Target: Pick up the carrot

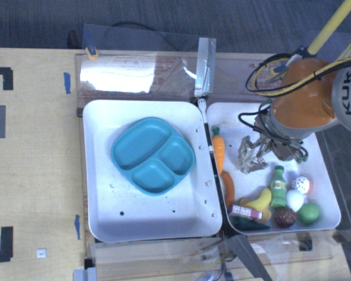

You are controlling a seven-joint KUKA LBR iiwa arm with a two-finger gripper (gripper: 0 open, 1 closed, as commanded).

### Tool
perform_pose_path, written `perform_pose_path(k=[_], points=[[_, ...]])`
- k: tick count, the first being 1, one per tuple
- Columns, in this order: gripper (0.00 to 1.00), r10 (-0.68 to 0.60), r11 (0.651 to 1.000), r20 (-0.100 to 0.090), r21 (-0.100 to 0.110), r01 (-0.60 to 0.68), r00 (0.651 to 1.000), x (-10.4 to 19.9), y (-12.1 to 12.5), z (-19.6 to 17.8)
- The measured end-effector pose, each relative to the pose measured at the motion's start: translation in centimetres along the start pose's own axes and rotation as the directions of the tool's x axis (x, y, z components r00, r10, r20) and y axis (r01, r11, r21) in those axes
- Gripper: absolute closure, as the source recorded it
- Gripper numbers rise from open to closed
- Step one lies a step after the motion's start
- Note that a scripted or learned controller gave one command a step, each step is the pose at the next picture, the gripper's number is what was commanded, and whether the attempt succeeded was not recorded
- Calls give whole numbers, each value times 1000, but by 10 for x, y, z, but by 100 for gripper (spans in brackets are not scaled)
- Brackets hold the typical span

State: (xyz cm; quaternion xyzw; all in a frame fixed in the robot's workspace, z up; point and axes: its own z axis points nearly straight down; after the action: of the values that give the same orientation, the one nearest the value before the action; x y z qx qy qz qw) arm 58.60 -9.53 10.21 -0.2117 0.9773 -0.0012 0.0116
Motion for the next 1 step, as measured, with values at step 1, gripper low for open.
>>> perform_pose_path(k=[1], points=[[0, 0, 1000, -2, -2, 0, 1000, 1, 0, 1]])
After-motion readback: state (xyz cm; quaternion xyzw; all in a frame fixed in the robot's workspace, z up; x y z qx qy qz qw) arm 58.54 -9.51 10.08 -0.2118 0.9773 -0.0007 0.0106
